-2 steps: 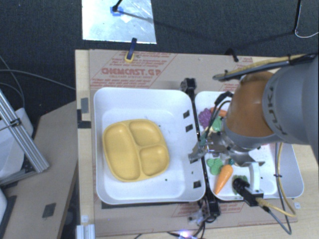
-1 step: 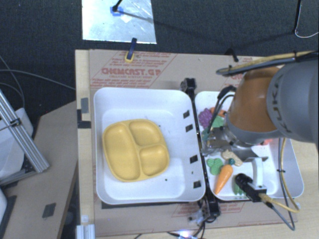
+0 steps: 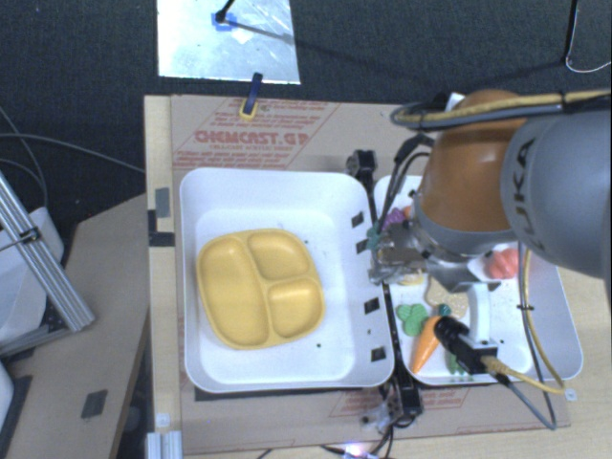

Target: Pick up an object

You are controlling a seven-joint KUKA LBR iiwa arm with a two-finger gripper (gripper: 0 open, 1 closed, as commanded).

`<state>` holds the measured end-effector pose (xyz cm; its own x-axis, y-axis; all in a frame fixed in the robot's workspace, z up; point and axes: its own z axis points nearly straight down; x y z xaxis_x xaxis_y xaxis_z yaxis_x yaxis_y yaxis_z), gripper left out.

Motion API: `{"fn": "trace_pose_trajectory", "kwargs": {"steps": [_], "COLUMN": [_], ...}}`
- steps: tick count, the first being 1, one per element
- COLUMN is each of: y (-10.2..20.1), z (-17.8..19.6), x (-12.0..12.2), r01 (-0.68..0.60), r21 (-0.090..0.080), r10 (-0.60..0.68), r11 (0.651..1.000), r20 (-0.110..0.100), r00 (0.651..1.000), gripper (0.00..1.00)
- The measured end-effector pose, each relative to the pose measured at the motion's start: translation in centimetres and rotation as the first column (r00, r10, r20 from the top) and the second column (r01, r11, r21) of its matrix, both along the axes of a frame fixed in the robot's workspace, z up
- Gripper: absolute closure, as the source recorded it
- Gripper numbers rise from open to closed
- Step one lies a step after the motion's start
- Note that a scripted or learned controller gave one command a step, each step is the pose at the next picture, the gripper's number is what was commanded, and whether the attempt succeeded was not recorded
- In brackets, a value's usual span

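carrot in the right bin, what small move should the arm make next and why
Probably slide the arm toward the view's bottom edge, over the carrot: it hangs above the right bin's middle, and the carrot lies uncovered nearer that edge.

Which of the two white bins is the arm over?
The bin on the view's right, which holds an orange carrot toy; the arm hangs above it. The other bin holds a yellow divided plate.

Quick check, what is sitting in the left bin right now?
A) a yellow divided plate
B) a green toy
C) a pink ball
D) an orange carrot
A: the yellow divided plate lies in the left bin, while the carrot is in the right bin.
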<state>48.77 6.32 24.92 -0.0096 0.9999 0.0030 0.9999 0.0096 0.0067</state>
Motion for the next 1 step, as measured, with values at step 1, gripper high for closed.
{"fn": "trace_pose_trajectory", "kwargs": {"steps": [1], "y": [4.16], "z": [-6.89], "x": [-0.25], "r01": [0.001], "r21": [-0.002], "r10": [-0.002], "r11": [1.0], "r20": [-0.012], "r00": [1.0], "gripper": [1.0]}}
